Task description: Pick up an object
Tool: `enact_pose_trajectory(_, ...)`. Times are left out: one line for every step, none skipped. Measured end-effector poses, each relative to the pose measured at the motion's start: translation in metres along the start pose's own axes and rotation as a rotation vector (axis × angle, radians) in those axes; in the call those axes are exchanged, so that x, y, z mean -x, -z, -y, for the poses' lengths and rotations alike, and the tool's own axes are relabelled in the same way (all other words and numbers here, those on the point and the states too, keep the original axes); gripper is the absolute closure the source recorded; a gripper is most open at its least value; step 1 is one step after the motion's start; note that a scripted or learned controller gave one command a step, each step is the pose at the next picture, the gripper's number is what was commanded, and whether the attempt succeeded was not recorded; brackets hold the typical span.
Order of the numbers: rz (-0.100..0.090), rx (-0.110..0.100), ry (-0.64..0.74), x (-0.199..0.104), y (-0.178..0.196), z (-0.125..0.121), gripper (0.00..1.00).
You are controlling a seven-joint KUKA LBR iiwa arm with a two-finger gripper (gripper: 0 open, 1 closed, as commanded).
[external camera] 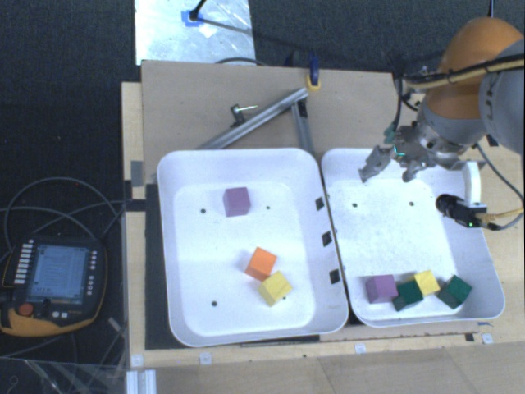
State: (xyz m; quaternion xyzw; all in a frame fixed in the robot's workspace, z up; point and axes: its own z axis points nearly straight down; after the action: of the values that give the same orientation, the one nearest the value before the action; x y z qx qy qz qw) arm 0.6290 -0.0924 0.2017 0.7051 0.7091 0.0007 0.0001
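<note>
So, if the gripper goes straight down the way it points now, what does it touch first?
Probably the bare floor of the right bin, near its far end. The gripper is open, nothing lies under it, and the blocks sit along the near edge. Depth is uncertain.

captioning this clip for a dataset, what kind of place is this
Most likely a robotics lab test bench. A grey arm with its pincer hangs over two white bins holding coloured blocks, and a teach pendant lies on the dark floor beside it.

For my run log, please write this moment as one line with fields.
tool: open, above far end of right bin, holding nothing | right bin: purple, two green, one yellow block | left bin: purple, orange, yellow block
</note>
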Motion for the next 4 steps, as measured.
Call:
enact_pose_trajectory(0.000,0.000,-0.001,0.000,0.000,0.000,0.00)
enact_pose_trajectory(0.001,-0.005,-0.004,0.009,-0.053,0.006,0.00)
enact_pose_trajectory(0.001,-0.005,-0.003,0.009,-0.105,0.006,0.00)
enact_pose_trajectory(0.001,0.003,-0.001,0.009,-0.090,0.004,1.00)
